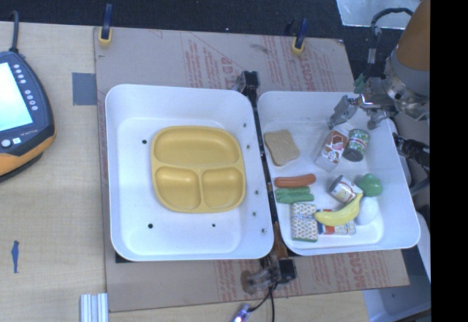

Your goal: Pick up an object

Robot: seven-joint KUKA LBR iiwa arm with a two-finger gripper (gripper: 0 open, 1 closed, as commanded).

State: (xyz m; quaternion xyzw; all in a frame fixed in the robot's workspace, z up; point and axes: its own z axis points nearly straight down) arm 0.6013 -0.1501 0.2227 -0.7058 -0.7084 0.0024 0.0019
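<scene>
I see the left bin (131, 167) with just the yellow tray (197, 167); the right bin (398, 229) holds everything loose: bread (281, 146), banana (340, 214), carton (333, 147), can (357, 143). My gripper (356, 110) hovers over the far right corner, spread wide and gripping nothing. Nothing's lifted yet, I judge; the whole pick remains.

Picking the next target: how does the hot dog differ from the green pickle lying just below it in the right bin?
The hot dog is reddish-brown; the pickle is green. The hot dog lies nearer the bread slice, while the pickle sits just above the patterned carton. The hot dog reaches a little further right. Both are short toy foods, lying flat and roughly parallel, left of the banana.
</scene>
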